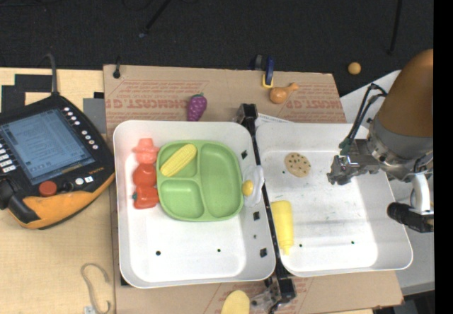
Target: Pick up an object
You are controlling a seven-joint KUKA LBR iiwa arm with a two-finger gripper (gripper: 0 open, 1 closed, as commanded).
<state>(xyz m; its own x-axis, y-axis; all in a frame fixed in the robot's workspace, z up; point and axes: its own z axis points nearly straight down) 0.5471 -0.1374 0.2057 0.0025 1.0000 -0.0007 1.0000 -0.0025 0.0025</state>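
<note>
The right bin holds a round chocolate-chip cookie near its back left and a long yellow piece against its left wall. My gripper hangs over the right bin's middle, a short way right of the cookie and apart from it. I see nothing held in it. In the left bin lies a green divided plate with a corn cob on it. A red and pink toy lies along the plate's left side. A small yellow item rests at the plate's right rim.
Purple grapes and an orange gourd-shaped toy lie on the cardboard behind the bins. A small orange ball sits further back. A teach pendant rests at the left. Another yellow item lies in front of the bins.
</note>
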